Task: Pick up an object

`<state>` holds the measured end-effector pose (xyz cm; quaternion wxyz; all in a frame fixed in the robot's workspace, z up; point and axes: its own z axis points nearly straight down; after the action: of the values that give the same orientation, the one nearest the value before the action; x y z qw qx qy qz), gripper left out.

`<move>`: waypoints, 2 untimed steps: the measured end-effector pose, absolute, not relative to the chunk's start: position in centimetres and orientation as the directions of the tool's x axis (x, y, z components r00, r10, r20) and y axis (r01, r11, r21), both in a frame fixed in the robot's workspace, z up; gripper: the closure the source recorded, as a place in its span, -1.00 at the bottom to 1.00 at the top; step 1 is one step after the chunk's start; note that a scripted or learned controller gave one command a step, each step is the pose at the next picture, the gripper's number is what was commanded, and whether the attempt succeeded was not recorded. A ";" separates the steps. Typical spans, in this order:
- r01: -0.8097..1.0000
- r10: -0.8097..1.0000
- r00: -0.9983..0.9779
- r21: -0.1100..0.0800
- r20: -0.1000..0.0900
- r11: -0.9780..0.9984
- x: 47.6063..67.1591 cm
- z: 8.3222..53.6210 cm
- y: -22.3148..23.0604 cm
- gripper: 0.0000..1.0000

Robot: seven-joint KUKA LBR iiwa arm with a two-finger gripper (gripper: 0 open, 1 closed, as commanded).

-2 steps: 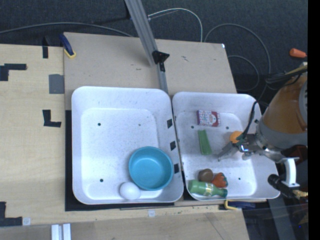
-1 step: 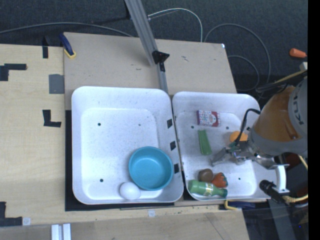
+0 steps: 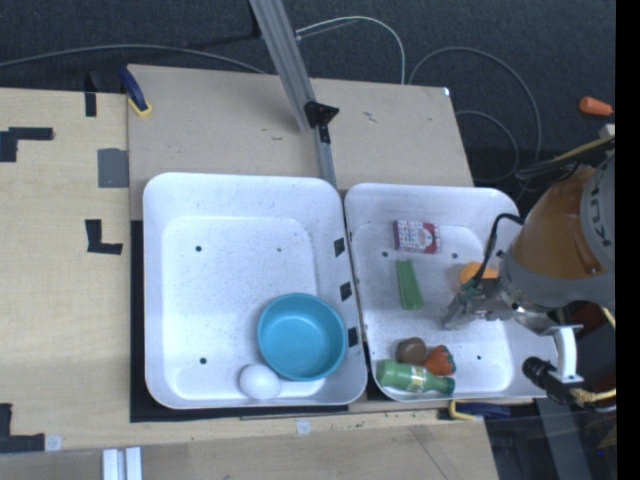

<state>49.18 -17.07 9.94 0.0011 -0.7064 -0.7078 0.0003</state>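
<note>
My gripper (image 3: 462, 310) is low inside the right bin (image 3: 500, 206), near its right side, with the grey arm and its orange band (image 3: 560, 230) behind it. A small orange object (image 3: 471, 271) lies just above the gripper, partly covered by the wrist. A green block (image 3: 408, 284) lies to the gripper's left and a red and white packet (image 3: 415, 236) sits further back. Along the front wall are a brown object (image 3: 410, 349), an orange-red piece (image 3: 438, 359) and a green bottle (image 3: 414, 377) on its side.
The left bin (image 3: 170, 268) holds a blue bowl (image 3: 300, 336) and a white ball (image 3: 259, 380) at its front. A grey pole (image 3: 285, 48) slants over the back of the bench. Cables run behind the bins.
</note>
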 end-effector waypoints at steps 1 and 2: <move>1.000 1.000 -0.001 0.004 -0.002 0.001 49.7 16.0 -17.5 1.00; 1.000 1.000 -0.002 0.002 -0.001 0.002 49.5 20.3 -17.1 1.00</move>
<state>49.49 -17.13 20.31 -0.0012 -0.7064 -0.7078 -0.0005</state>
